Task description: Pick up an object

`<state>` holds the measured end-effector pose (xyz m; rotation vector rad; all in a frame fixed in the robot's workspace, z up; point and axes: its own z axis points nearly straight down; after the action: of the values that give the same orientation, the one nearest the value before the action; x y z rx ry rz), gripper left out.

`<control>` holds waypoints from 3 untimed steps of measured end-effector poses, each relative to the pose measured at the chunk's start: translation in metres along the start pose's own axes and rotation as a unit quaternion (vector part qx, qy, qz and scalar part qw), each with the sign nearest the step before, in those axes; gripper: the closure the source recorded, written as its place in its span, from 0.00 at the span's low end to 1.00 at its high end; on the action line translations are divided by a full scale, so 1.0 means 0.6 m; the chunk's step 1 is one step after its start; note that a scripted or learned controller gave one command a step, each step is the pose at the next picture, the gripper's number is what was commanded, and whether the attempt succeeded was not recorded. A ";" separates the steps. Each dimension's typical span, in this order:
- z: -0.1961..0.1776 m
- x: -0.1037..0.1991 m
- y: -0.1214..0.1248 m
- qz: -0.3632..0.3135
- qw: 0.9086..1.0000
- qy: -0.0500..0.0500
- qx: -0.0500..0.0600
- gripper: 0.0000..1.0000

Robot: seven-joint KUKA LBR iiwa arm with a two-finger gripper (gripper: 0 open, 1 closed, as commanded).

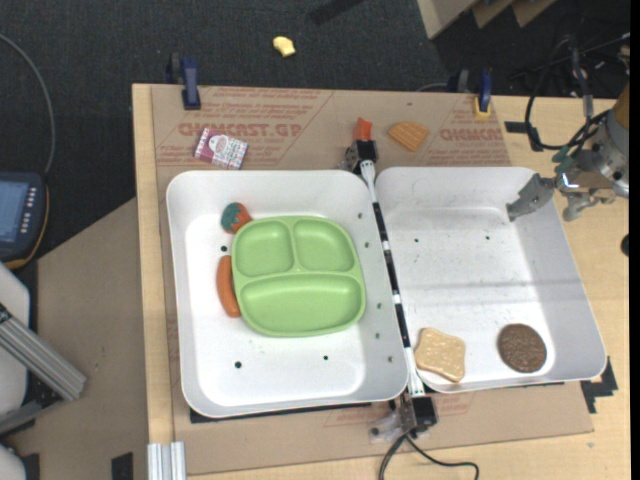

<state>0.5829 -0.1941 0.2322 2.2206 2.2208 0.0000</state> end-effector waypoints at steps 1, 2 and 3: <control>0.063 -0.047 -0.113 0.003 1.000 0.001 0.003 0.00; 0.218 -0.030 -0.179 0.001 1.000 0.003 0.005 0.00; 0.248 -0.037 -0.119 -0.002 1.000 0.002 0.000 0.00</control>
<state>0.5118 -0.2161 0.0834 2.2190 2.2263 0.0024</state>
